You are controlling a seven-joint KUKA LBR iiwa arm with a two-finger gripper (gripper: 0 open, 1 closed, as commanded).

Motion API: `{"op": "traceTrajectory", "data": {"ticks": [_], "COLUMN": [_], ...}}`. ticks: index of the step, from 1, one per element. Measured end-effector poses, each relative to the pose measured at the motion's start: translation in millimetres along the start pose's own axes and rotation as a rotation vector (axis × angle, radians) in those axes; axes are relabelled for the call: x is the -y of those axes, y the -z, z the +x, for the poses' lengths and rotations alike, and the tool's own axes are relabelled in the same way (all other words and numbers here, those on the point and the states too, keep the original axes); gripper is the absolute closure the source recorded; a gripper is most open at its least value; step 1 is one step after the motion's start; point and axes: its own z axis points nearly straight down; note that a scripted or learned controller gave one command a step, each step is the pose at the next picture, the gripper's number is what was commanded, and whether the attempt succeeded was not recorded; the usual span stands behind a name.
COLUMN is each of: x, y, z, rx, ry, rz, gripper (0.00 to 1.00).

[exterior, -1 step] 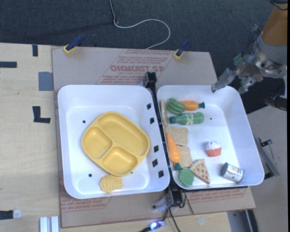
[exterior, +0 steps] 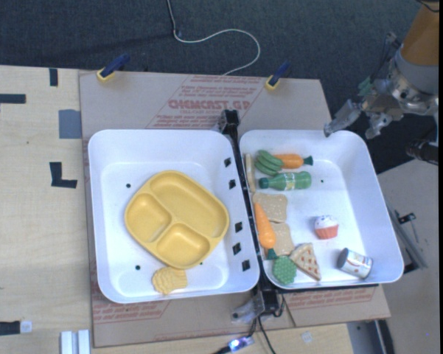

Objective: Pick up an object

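Note:
My gripper (exterior: pixel 355 126) hangs above the far right corner of the right bin (exterior: pixel 374 190), fingers spread open with nothing between them. Below it, toy foods lie along the bin's left side: a small carrot (exterior: pixel 292 160), green pods (exterior: pixel 267 162), a green bottle (exterior: pixel 287 181), a bread slice (exterior: pixel 272 206), a longer carrot (exterior: pixel 265 228), a pizza slice (exterior: pixel 307 261) and a green broccoli piece (exterior: pixel 284 271). A cupcake (exterior: pixel 325 227) and a silver can (exterior: pixel 354 262) sit nearer the right wall.
The left bin (exterior: pixel 103 198) holds a yellow divided plate (exterior: pixel 177 218) and a yellow biscuit-like piece (exterior: pixel 169 279) at its front. Clips and a white cable (exterior: pixel 214 35) lie beyond the bins. A bare white patch of floor lies in the right bin's far right part.

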Motion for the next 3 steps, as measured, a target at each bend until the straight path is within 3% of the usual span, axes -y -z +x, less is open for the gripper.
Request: {"op": "traceTrajectory", "data": {"ticks": [2, 3], "x": [4.3, 3.3], "y": [-88.5, -150.5], "z": [1.0, 9.3], "rx": [0.000, -0.001], "ry": [0.001, 0.001], "rz": [0.004, 0.005], "gripper": [0.00, 0.00]}}
